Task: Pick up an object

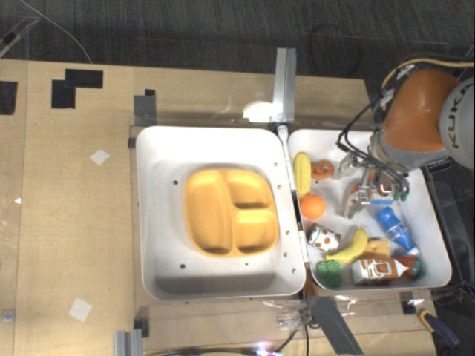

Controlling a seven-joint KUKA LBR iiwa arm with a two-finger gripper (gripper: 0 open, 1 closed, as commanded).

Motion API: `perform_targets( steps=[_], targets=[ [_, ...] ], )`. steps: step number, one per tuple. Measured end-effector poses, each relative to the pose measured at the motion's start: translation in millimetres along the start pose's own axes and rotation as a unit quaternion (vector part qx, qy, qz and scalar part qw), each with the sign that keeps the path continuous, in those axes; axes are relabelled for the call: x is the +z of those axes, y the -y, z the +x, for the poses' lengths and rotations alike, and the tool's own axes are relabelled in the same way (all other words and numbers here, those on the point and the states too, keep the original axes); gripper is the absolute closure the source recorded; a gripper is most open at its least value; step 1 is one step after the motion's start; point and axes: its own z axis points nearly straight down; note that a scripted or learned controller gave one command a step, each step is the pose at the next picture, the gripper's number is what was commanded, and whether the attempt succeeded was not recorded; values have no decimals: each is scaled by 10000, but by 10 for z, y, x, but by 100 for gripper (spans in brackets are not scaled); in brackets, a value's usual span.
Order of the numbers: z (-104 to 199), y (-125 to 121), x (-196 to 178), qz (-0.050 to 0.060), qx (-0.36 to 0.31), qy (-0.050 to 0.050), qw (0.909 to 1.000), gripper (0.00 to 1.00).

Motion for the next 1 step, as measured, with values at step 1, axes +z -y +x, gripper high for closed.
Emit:
perform_targets(
  steps=[1],
  targets=[
    [-49,-12,-156,11,-28,73,10000,100]
  ],
)
